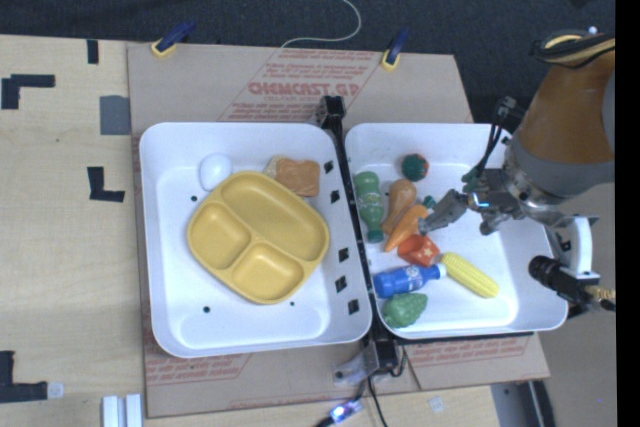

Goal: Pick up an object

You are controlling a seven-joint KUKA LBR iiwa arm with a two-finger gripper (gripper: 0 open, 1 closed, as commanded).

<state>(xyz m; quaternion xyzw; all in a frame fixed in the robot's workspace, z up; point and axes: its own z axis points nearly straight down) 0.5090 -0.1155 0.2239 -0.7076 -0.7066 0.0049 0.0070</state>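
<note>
My gripper (pixel 443 212) reaches in from the right and hangs over the middle of the right bin (pixel 500 140). Its tip is just right of an orange carrot (pixel 401 206) and above a red pepper (pixel 418 248). I see nothing held in it. Nearby lie a blue bottle (pixel 408 278), a yellow corn cob (pixel 470 275), a green leafy vegetable (pixel 403 310), a pale green piece (pixel 367 195) and a small green and red ball (pixel 413 165).
The left bin (pixel 160 215) holds a yellow divided plate (pixel 258 235), a white egg (pixel 213 170) and a slice of toast (pixel 297 177). A black divider clip (pixel 331 110) sits where the bins meet. The arm's orange band (pixel 570 115) rises at the right.
</note>
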